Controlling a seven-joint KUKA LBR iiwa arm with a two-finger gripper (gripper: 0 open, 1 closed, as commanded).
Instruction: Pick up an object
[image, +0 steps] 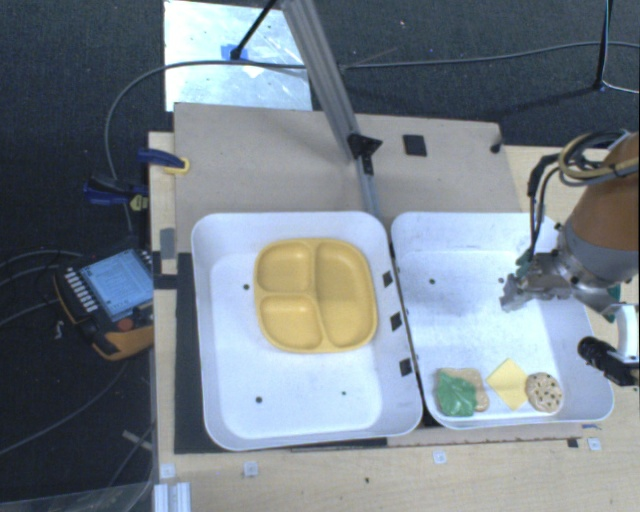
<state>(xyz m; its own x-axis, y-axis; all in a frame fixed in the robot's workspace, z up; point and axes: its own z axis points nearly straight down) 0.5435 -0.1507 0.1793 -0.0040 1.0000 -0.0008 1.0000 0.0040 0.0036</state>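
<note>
Three toy foods lie along the near edge of the right bin (450, 240): a green leafy piece on a tan slice (459, 392), a yellow cheese square (507, 383) and a round speckled cookie (543, 392). My gripper (524, 286) hangs over the right side of that bin, up and to the right of the foods and apart from them. The grey arm with its orange band (605, 215) comes in from the right above it. Nothing shows under the gripper.
The left bin (225, 330) holds a yellow divided plate (315, 295) with three compartments. A metal pole (335, 90) slants across the back board. Cables, clamps and a handheld pendant (110, 290) lie left of the bench.
</note>
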